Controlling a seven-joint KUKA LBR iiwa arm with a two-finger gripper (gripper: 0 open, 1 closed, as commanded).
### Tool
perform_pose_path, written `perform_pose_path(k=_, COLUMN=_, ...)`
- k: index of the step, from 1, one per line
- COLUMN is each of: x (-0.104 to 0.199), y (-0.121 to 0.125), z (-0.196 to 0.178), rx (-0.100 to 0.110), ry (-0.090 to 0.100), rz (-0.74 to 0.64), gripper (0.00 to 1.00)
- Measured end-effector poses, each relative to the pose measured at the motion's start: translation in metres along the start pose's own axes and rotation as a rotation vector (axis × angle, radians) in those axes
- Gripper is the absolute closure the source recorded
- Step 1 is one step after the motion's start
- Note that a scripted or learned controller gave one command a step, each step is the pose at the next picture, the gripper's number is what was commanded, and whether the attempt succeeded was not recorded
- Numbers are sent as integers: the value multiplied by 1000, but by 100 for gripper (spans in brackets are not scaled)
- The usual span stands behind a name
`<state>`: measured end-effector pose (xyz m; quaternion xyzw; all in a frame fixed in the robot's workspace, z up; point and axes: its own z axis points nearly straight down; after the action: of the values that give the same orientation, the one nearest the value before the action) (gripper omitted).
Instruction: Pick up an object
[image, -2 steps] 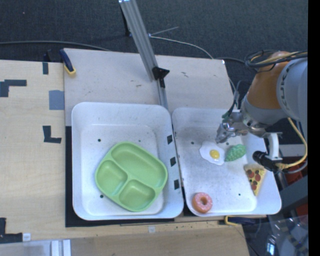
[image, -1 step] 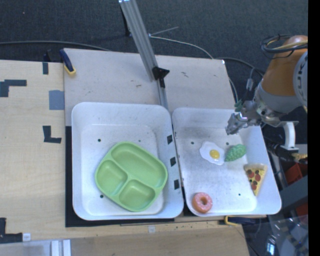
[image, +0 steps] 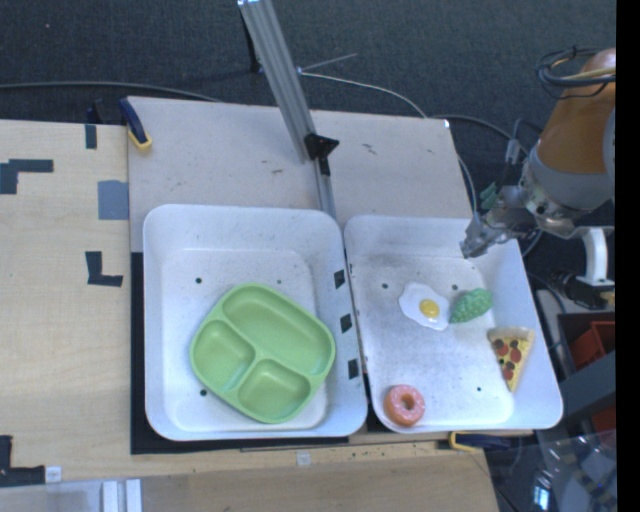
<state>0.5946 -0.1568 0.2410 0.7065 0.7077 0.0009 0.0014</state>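
The left bin (image: 160, 300) held a green divided plate (image: 262, 352). In the right bin (image: 535, 400) lay a pizza slice (image: 511, 354), broccoli (image: 470, 305), fried egg (image: 424, 306) and pink donut (image: 404, 404). The gripper (image: 476, 243) hovered near the right bin's far corner, above the broccoli; its grasp could not be told.

The green sectioned plastic plate (image: 262, 352) looks smooth and matt; the two shallow white plastic bins (image: 250, 225) look speckled and scuffed.
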Motion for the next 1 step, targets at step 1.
perform_pose_path(k=1, x=52, y=-4, z=-8, rx=4, ry=2, rz=-5, gripper=100)
